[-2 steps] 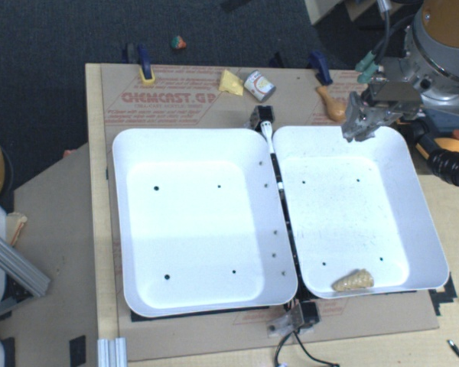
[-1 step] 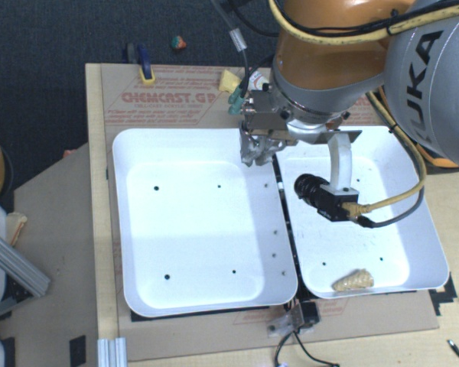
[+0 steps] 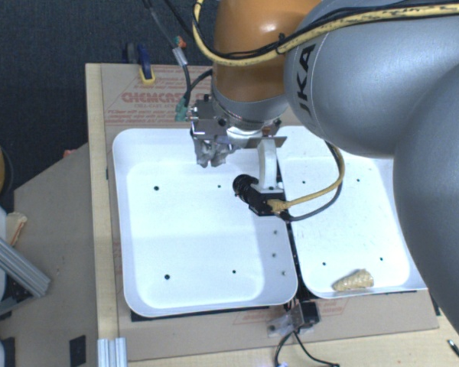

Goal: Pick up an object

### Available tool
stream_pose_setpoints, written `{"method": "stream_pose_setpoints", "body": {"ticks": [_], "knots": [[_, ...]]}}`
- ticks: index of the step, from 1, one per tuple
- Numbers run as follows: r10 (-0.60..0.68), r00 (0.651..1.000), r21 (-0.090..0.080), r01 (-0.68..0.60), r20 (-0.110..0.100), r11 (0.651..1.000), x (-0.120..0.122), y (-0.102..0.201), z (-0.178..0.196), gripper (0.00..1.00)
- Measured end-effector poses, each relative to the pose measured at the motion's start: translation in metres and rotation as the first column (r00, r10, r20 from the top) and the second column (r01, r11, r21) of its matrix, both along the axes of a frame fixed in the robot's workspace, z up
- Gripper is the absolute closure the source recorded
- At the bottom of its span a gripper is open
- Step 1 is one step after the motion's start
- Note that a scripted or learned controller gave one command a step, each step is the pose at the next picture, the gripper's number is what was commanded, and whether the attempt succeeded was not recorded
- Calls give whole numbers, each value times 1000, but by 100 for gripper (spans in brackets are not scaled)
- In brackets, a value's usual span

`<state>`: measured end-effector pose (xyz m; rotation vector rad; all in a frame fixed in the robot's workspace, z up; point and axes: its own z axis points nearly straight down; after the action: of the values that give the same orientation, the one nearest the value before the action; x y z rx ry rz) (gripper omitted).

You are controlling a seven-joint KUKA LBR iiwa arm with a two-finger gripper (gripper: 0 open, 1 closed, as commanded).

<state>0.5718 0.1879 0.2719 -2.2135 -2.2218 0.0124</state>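
Observation:
A small tan, lumpy object [image 3: 353, 281] lies near the front edge of the right bin [image 3: 382, 197]. My gripper [image 3: 212, 156] hangs under the orange wrist band, over the far middle part of the left bin [image 3: 161, 228]. It is far from the tan object, up and to the left of it. I see nothing in the gripper.
The big grey arm covers the upper right of the view and part of the right bin. A black fitting [image 3: 251, 191] with a yellow cable hangs near the rim between the bins. A cardboard base [image 3: 107, 128] lies under both bins.

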Motion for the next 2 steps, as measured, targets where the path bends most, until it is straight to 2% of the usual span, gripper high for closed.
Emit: {"method": "stream_pose_setpoints", "body": {"ticks": [1, 2], "knots": [[-3, 1000, 4, 3, 16, 1000, -18, -9, 70, 100], [-1, 1000, 0, 1, 1, 1000, -57, 10, 21, 100]]}}
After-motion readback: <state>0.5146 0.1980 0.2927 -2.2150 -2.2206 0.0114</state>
